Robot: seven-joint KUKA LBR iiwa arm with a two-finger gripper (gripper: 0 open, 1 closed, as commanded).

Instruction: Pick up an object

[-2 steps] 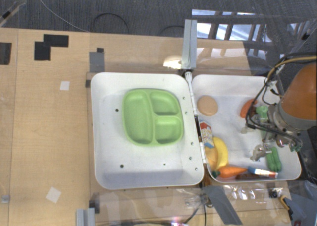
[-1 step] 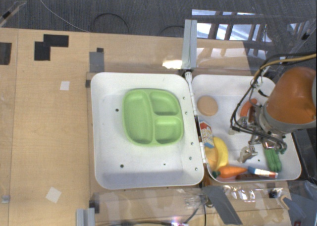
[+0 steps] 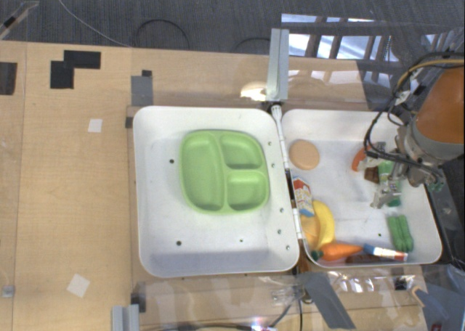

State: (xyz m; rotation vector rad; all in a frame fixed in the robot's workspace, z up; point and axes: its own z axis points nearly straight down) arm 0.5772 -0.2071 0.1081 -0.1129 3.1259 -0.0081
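From the overhead camera, the gripper point(image 3: 387, 195) hangs over the right bin point(image 3: 341, 177), just above the green pickle point(image 3: 399, 233); whether it is apart or together I cannot tell. The banana point(image 3: 325, 222), carrot point(image 3: 341, 252) and cookie point(image 3: 304, 154) lie further left. Best to drop straight onto the pickle, straddling its narrow width.

Two shallow white bins sit side by side on the pale wooden surface point(image 3: 65, 206). The left bin point(image 3: 156, 250) holds a green divided plastic plate point(image 3: 222, 171) at its centre. In the right bin point(image 3: 341, 177), a round tan disc point(image 3: 304, 154) lies far left, a yellow banana point(image 3: 324, 222) and an orange carrot point(image 3: 340, 252) near left, and a green ridged block point(image 3: 399, 233) near right.
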